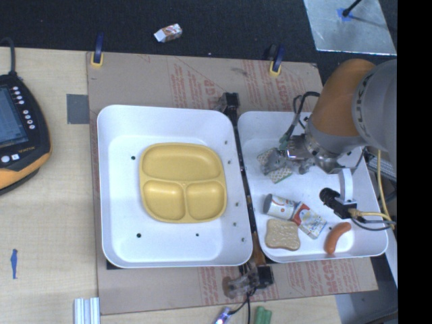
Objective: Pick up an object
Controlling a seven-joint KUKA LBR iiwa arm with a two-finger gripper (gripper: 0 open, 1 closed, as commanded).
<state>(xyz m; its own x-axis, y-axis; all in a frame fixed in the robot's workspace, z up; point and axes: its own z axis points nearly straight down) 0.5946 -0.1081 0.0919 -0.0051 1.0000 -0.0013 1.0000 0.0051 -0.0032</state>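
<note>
A crumpled grey object (275, 166) lies near the left wall of the right bin (256, 123), directly at the gripper (291, 152), though whether it is held cannot be told. Toward the bin's front edge sit a small bottle (281, 206), a toast slice (282, 235), a packet (311, 222) and a sausage (337, 237), crowded together. The left bin (115, 181) carries a yellow divided tray (182, 181) centrally, with bare floor along every wall.

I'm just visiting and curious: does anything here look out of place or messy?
Mostly tidy. One oddity: a small crumpled wrapper lies on the dark floor beyond the bench, outside both bins. In the right bin, the toast slice, sausage and small can lie jumbled near the front edge, while the yellow divided plate sits squarely in the left bin.
</note>
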